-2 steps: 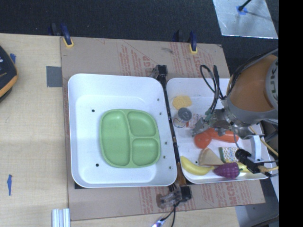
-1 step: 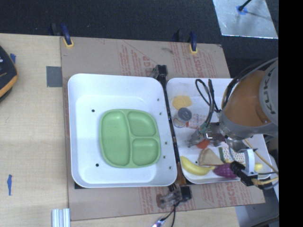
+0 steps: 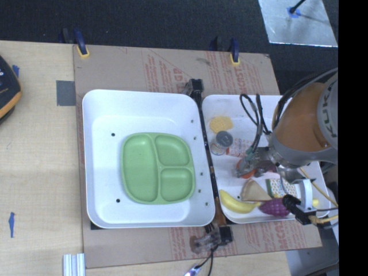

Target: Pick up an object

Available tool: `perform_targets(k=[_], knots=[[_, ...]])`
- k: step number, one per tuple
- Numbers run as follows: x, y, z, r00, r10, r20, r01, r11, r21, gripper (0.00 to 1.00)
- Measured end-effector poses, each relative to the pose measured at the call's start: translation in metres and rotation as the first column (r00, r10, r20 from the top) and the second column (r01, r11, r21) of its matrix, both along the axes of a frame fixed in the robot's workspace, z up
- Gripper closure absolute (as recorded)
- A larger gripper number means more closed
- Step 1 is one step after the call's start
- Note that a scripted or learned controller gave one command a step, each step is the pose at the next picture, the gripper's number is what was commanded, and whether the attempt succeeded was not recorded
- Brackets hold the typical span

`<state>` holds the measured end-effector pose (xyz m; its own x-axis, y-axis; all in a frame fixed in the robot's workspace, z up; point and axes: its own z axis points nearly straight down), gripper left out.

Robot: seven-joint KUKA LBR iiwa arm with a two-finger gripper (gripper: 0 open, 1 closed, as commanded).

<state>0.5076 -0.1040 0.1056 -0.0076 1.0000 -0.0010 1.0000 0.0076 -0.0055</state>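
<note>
Two bins sit side by side on the surface (image 3: pixel 40 171), atop a cardboard sheet (image 3: pixel 144 62) clamped at its far edge. In the left bin (image 3: pixel 98 114) a divided tray (image 3: pixel 156 167) lies near the middle. In the right bin (image 3: pixel 221 105), a round flat piece (image 3: pixel 221 123) lies toward the far left corner, with a small can (image 3: pixel 221 141) just before it. Along the near edge, a banana (image 3: pixel 236 203) lies at the left, a wedge-shaped piece (image 3: pixel 255 190) just behind it, and a grape bunch (image 3: pixel 274 207) to its right. The arm (image 3: pixel 299 125) reaches over the right bin's right side, the hand (image 3: pixel 253 164) low near the bin's middle, behind the wedge
</note>
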Motion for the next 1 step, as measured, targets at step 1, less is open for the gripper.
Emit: perform_targets(k=[1], knots=[[0.0255, 0.0599, 0.0865, 1.0, -0.003, 0.003, 0.003, 1.0, 0.002, 1.0]])
